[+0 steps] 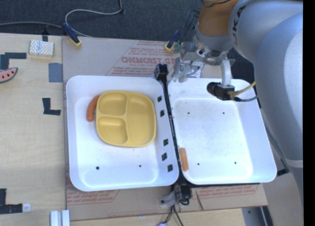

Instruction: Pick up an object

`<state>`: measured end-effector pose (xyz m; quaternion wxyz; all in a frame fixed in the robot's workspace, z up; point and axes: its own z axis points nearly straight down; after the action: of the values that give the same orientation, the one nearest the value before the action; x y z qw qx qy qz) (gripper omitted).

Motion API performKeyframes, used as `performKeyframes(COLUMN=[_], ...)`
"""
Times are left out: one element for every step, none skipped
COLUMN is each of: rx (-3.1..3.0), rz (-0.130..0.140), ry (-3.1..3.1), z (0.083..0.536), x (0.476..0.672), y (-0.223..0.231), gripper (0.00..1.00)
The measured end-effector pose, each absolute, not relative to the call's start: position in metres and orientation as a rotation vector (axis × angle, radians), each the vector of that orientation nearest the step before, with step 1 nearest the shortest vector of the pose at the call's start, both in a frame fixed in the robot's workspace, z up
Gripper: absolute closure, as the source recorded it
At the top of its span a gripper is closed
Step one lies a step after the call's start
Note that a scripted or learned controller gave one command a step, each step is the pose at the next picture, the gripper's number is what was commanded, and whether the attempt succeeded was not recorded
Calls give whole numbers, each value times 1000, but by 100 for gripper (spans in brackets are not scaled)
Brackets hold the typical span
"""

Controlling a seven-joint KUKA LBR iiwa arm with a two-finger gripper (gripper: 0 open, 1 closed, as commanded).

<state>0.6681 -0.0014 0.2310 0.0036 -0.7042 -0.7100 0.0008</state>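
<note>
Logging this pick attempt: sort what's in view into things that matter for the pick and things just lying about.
For the pick:
yellow plate, left bin
orange piece beside plate
orange piece in right bin
right bin
gripper

Lying about:
sponge
blue clip
black cable
</note>
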Motion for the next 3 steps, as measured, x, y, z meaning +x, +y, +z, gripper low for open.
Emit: performKeyframes(rx=[-2207, -2205, -2205], rz=[3, 2, 3], ry=[-2225, -2225, -2225], z=[231, 240, 240], x=[668, 668, 668], y=[-1, -1, -1], gripper=[0, 100, 0])
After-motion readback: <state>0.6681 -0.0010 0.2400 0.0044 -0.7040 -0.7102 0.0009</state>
